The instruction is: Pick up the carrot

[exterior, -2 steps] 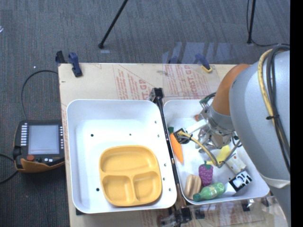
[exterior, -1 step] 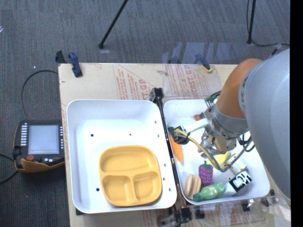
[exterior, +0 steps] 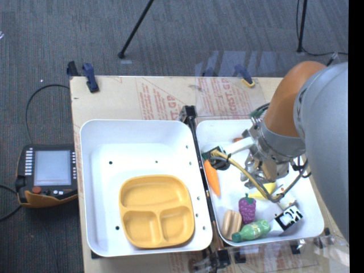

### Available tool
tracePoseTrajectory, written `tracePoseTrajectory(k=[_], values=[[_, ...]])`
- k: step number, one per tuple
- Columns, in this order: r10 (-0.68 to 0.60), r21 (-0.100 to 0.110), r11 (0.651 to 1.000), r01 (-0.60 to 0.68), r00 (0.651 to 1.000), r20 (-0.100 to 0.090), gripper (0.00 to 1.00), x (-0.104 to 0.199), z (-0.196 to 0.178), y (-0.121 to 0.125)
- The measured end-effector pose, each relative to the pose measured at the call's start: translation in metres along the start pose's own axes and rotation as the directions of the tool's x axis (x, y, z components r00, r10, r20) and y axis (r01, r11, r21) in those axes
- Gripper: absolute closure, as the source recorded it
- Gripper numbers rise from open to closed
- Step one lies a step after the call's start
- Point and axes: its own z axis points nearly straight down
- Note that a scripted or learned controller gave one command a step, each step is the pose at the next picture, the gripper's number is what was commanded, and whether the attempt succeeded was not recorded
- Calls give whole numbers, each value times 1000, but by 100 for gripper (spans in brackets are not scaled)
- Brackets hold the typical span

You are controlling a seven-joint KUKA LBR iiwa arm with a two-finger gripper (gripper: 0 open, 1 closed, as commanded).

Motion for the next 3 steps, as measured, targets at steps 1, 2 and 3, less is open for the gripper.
tracePoseTrajectory(k=[1, 2, 3], values=[[-3, 2, 1000, 3, 1000, 10, 100, -26, 47, -88], [13, 2, 1000, -13, 1000, -4, 100, -4, -29, -130], [-17, -1, 1000, 17, 1000, -7, 100, 49, -106, -132]])
